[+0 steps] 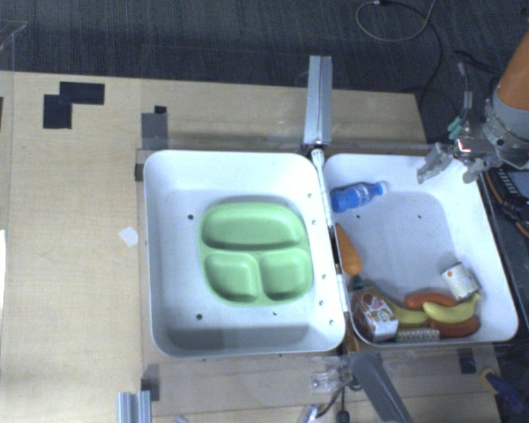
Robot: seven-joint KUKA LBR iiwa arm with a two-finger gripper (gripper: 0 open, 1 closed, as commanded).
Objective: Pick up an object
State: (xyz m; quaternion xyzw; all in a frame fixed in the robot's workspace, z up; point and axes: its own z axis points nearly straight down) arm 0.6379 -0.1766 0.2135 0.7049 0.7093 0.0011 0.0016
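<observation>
Camera view shows two white bins side by side. A blue bottle (356, 196) lies on its side in the right bin (406, 227), near the top left corner. Its long way runs almost left to right, tipped up a little, with the small end pointing right. It is bright blue with a paler end. A green tray (256, 252) with three parts sits in the left bin (172, 236). Down in the right bin's low corner lie a yellow banana (448, 308), a red thing (441, 327), a small white cup (459, 280) and a brown packet (375, 314). The gripper (450, 161) hangs over the right bin's top right edge, fingers spread apart, with nothing between them.
</observation>
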